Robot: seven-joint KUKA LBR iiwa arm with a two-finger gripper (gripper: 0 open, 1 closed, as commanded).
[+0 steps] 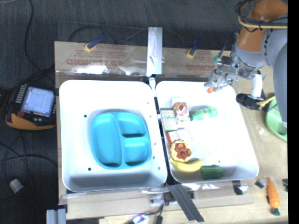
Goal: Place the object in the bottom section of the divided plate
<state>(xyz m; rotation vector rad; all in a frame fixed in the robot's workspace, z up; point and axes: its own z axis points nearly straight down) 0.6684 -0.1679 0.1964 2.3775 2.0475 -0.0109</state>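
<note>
Two white bins sit side by side on the counter (65, 50), and you should read them from the near edge outward before you commit to a reach. Nearest you in the right bin (233, 139) lie a dark green piece (212, 171) and a yellow banana (187, 165), touching or nearly so, with a round pizza-like toy (181, 149) just behind them. Further back are small patterned packets (169, 120), a brown-and-white item (180, 109) and a pale green bottle-like piece (204, 113). The task does not say which of these is the object, so pick one that stands apart; the pale green piece has the most room around it, I judge. In the left bin (74, 101) the blue divided plate (121, 139) lies flat, and its bottom section looks to be the near small compartment (135, 154); aim for its middle and let go low, so nothing bounces over the ridge. At the far right corner the claw (218, 82) hangs above the right bin's rim with nothing between its fingers; whether it is spread or closed you cannot tell.
</note>
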